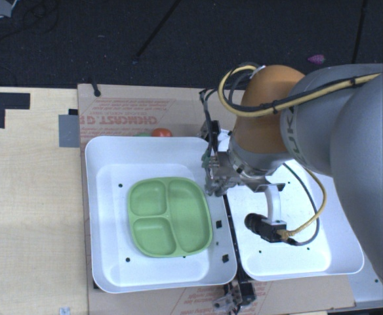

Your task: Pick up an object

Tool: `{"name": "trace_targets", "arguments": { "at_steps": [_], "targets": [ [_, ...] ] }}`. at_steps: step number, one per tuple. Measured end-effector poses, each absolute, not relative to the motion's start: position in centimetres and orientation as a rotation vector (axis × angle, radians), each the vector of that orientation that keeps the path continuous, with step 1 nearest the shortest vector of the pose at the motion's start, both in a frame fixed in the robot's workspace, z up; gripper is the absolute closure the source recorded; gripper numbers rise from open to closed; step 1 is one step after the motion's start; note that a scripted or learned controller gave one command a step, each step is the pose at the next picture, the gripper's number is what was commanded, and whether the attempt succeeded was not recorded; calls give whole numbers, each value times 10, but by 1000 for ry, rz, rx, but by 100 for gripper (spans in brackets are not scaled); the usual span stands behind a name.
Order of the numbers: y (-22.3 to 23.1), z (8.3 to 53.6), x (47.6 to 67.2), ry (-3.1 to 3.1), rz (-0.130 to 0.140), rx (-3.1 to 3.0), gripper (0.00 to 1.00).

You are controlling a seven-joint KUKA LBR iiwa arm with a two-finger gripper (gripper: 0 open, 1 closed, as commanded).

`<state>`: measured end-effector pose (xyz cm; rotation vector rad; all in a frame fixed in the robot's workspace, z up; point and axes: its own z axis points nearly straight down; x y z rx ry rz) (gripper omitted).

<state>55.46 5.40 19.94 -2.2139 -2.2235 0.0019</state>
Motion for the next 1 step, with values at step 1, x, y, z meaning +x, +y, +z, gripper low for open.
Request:
{"name": "trace_targets", "arguments": {
  "at_steps": [1],
  "targets": [
    [107, 198, 569, -2224, 1, -2214, 100]
  ]
}}
